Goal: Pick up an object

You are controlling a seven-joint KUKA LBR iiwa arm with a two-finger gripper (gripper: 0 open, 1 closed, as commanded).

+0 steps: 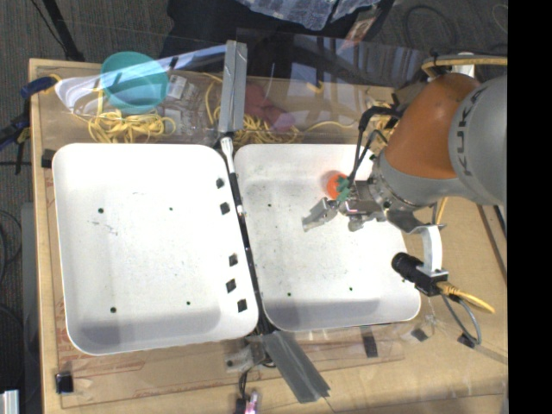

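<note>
White bins (138, 317), two, one orange object (332, 181)

My bench (43, 257) is a tan wooden top w/ two shallow white bins side by side. Left bin (138, 244) sits at 9 o'clock, right bin (323, 257) toward 3, their inner rims touching along a strip of black clips (233, 248). Behind the bins, at 11 to 12 o'clock, yellow cord (125, 128) lies tangled on the bench next to a teal cup (134, 80) & clear plastic sheeting (194, 93). A grey bar (297, 371) lies at 6 o'clock.
</note>
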